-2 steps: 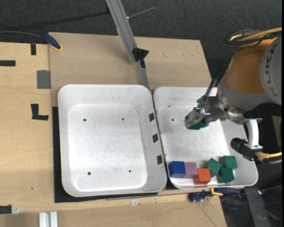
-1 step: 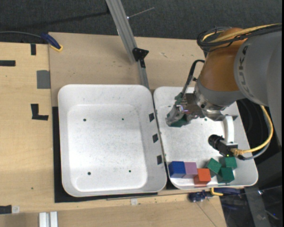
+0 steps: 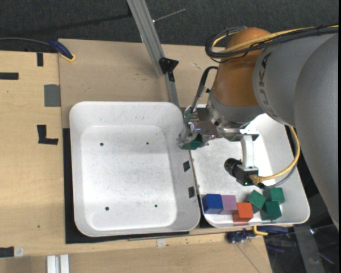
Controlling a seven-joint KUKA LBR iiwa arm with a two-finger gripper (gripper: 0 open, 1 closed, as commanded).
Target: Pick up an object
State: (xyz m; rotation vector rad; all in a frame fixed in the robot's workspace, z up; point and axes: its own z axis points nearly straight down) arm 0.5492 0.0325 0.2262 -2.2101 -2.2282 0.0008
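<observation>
My gripper hangs over the ridge where the two white bins meet, at the upper left corner of the right bin. A small dark green block shows between its fingertips, and the fingers are shut on it. Along the right bin's near edge lie a blue block, a purple block, an orange block and three green blocks. The grey arm with its orange band covers the far part of the right bin.
The left bin lies beside the gripper on its left. A slanted metal pole runs down to the bins' far edge. A black camera with a yellow cable hangs off the wrist.
</observation>
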